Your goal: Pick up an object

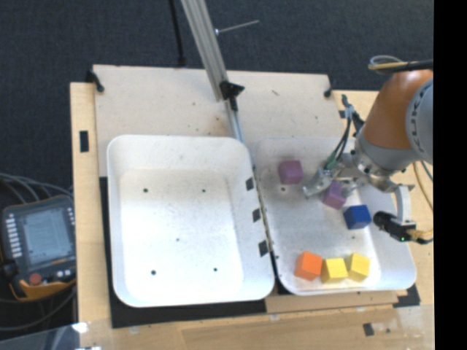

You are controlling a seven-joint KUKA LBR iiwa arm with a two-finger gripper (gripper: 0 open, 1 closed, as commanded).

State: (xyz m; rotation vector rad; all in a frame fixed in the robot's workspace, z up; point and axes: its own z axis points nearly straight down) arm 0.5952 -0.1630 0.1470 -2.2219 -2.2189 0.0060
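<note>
Six blocks and two bins on the bench

Two purple blocks (pixel 290 171) (pixel 335 195), one blue block (pixel 356 216), one orange block (pixel 309 265) and two yellow blocks (pixel 335 269) (pixel 359 266); two white bins (pixel 124 195) (pixel 394 268), side by side.

Matt speckled white plastic bins (pixel 182 217) sit on a pale wooden bench (pixel 146 100) beside a ribbed metal rail (pixel 204 39)

Arm reaching in from the right, claw held low

The grey arm (pixel 408 133) with its orange band enters at the right edge and bends down and leftward, its wrist turned toward the lower left. The claw (pixel 328 184) sits at the arm's low end, thin cables trailing along the wrist above it.
</note>
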